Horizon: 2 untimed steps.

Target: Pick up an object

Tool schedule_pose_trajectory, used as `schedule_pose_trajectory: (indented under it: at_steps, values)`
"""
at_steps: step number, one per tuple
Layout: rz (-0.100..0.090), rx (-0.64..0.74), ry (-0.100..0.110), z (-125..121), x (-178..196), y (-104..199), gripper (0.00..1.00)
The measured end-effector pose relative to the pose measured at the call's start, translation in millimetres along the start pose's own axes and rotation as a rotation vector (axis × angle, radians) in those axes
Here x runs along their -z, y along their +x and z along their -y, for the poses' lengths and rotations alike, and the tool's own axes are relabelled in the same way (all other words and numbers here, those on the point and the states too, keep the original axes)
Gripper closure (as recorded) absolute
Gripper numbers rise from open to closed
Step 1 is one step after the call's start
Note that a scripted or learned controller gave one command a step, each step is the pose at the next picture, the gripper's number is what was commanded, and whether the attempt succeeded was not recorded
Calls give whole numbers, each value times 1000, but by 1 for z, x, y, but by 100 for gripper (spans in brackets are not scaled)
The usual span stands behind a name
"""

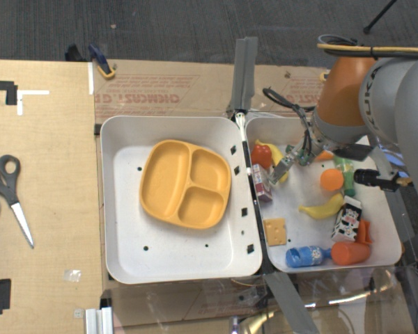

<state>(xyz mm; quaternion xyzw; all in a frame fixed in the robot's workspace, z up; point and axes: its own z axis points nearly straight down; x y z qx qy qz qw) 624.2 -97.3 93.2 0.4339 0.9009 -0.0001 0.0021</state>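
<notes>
Scene: A grey KUKA arm (376,103) with an orange band reaches over the right bin (386,256), one of two shallow white bins on a bench.
Landmark: The divider (249,186) between the bins serves as reference for every place below.
Gripper: The gripper (287,164) hangs low in the right bin's upper part, a short way right of the divider; whether it is spread or closed cannot be told from this slant, and nothing is seen between its tips.
Nearest target: A red and yellow toy (265,153) lies just right of the divider, touching or nearly touching the gripper's left side.
Second candidate: A small dark-red packet (260,184) lies against the divider, just below and left of the gripper, its long axis running along the divider.
Farther items: A banana (323,207), an orange ball (331,179), a cracker (275,232), a blue can (305,257) and a cow-print carton (347,221) sit farther from the divider or lower along it.
Left bin: A yellow divided plate (184,184) rests well left of the divider.
Judgement: The pick likely turns on the toy to the gripper's left; crowding there may spoil the grasp.
</notes>
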Motion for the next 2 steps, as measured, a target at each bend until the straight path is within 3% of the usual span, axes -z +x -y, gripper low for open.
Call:
schedule_pose_trajectory:
  at_steps: [1, 2]
  values:
    - [4, 3, 0, -1, 10, -1, 100]
    - [-2, -95, 2, -51, 99, 62, 100]
